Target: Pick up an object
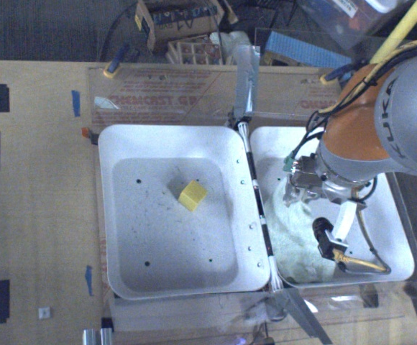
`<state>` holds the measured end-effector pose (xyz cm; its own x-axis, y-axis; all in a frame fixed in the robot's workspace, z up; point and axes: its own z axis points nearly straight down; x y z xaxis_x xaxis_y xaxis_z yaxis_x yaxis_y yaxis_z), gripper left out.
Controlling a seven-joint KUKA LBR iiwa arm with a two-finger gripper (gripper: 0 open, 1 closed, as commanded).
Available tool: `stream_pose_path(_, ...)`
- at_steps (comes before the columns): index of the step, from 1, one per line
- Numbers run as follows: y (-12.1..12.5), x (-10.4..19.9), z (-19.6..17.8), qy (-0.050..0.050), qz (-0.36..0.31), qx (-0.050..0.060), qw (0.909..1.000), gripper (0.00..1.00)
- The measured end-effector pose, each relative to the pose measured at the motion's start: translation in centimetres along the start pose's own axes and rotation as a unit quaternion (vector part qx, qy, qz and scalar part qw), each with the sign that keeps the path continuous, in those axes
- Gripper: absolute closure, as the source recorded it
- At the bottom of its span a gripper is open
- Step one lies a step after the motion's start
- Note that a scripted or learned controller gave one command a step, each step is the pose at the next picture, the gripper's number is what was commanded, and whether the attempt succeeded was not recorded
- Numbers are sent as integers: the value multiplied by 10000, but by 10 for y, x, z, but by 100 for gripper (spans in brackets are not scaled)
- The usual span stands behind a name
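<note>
A small yellow block [193, 195] lies on the floor of the left bin [122, 149], a little above its middle. The arm hangs over the right bin [266, 146], and my gripper [300, 192] points down at that bin's left part. A pale, crumpled cloth-like thing [293, 244] lies on the floor of the right bin just below the gripper. The wrist body hides the gripper's tips, and I see nothing held.
The two bins meet at a raised divider [255, 200]. Cardboard lies under the bins, with boxes and clutter [180, 16] behind the bench. Blue tape marks [75, 103] sit on the bench to the left.
</note>
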<state>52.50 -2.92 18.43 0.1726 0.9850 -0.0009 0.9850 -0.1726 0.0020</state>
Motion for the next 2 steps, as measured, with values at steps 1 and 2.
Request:
stream_pose_path(1, -44, 24, 0, -2, 1707, 38, 9853, 100)
stream_pose_path(2, 5, 74, 0, -6, 1511, 14, 9885, 100)
